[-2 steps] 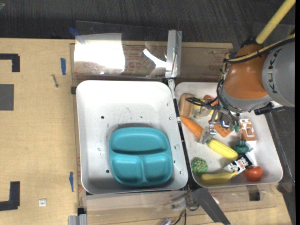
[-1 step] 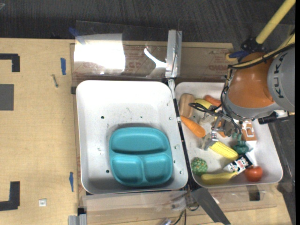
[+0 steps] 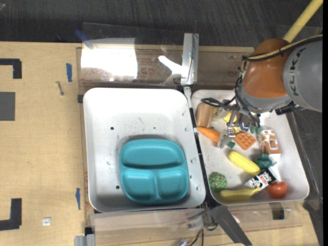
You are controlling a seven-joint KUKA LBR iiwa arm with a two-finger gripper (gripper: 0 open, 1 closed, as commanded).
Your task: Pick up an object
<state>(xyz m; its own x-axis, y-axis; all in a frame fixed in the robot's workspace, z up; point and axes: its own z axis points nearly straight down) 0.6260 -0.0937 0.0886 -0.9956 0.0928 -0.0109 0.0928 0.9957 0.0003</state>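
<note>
Pincer (image 3: 229,133) hangs over right white bin (image 3: 300,163); can't tell its state. Orange toy carrot (image 3: 208,133) lies just left, long axis pointing toward it.

Two bins are sitting side by side on the desk (image 3: 36,137). A tray (image 3: 152,169) is lying in the left bin (image 3: 102,106). The right bin (image 3: 294,152) is holding toy food (carrot (image 3: 208,134) leftmost, tomato (image 3: 277,189) near the front right corner).
</note>
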